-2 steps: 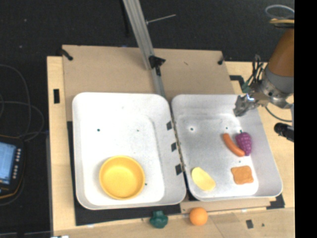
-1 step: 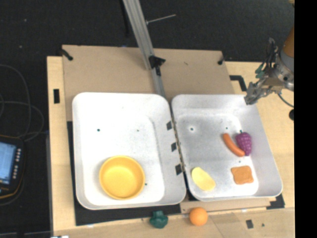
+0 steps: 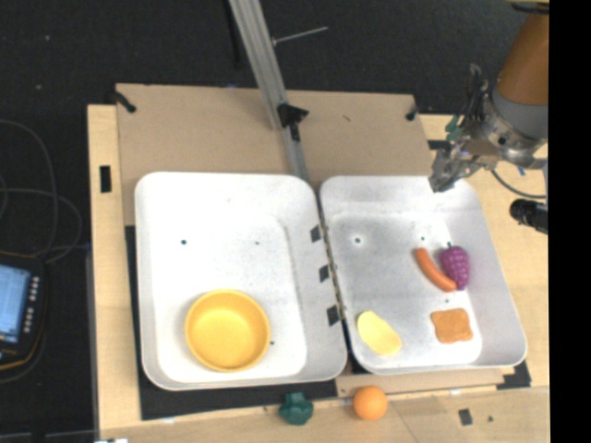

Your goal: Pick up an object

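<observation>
Toy food fills the right-hand bin [image 3: 480, 212]: an orange carrot-shaped piece [image 3: 433, 269] lying touching a purple grape cluster [image 3: 454, 265] near the bin's right side, an orange-brown toast-like slab [image 3: 451, 326] just below them, and a pale yellow piece [image 3: 378, 332] near the bin's front left corner. All look like small hollow plastic, so I judge them light, stiff and rather slick, unlikely to break but apt to skid or squirt out from a pinch that lands off centre. The carrot is best taken across its narrow middle, though the grapes pressed against it leave little room for a finger on that side. The toast slab lies flat and apart from its neighbours, so pinching it across its width seems the cleaner choice; the yellow piece is rounded and low, and may roll. The gripper [image 3: 446, 175] hangs over the bin's far right corner, well apart from every piece, with nothing between its tips; whether the jaws are spread or closed I cannot tell at this size. A yellow bowl [image 3: 227, 329] sits in the left bin [image 3: 185, 201].
</observation>
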`<control>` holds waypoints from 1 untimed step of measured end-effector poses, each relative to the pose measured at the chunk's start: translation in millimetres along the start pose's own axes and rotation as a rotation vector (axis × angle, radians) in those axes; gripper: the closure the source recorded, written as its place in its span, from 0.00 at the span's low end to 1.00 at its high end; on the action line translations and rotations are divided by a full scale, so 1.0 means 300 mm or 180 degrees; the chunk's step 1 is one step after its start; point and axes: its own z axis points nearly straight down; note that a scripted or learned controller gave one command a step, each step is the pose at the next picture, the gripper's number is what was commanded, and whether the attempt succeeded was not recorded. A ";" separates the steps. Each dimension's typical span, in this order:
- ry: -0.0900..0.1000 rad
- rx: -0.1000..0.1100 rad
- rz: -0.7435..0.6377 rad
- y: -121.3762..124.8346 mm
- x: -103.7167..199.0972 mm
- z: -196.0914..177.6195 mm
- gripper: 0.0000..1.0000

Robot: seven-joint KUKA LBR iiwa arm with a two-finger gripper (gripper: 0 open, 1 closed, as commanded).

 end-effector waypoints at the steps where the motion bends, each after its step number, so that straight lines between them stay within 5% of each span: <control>1: 0.0003 0.0005 -0.0001 0.002 0.177 -0.017 1.00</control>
